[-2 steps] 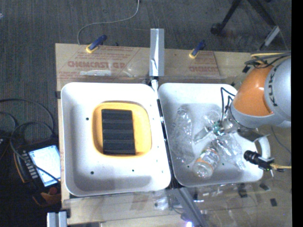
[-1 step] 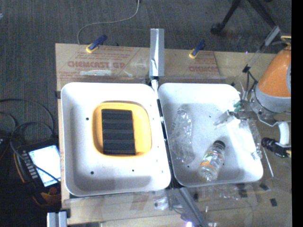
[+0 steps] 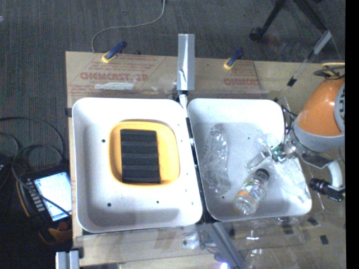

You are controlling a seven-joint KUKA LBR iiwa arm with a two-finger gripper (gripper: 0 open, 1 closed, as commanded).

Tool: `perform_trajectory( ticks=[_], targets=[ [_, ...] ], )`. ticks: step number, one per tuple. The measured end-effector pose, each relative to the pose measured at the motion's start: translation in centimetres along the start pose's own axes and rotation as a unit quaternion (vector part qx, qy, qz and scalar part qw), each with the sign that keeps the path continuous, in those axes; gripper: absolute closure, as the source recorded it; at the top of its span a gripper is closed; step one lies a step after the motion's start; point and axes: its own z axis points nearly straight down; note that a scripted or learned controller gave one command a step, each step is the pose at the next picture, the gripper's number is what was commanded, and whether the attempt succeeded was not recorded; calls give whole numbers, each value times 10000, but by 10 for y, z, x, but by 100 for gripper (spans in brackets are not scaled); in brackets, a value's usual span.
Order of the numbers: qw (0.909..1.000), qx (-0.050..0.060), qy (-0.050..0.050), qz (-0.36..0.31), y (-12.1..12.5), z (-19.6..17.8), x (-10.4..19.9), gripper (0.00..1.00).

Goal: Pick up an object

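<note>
Orange-banded arm [image 3: 321, 116] reaching in low over right bin [image 3: 235, 114], gripper [image 3: 276, 153] at its right wall, grip state unclear, clear bottle [image 3: 251, 192] just below-left, yellow tray [image 3: 145, 153] far left.

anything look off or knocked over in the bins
Nothing looks spilled or broken. In the right bin a small clear bottle lies on its side rather than upright, beside a crumpled clear plastic piece. In the left bin the yellow tray with a black insert sits flat and square.
</note>
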Motion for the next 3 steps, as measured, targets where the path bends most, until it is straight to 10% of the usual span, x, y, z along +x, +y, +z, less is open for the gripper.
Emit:
perform_trajectory(
  ticks=[1,2,3],
  targets=[
    [9996,-38,-54,-267,-32,4,69,0],
    [9971,-59,-26,752,-26,6,26,0],
    [9972,-61,-26,745,-25,-2,27,100]
  ],
)
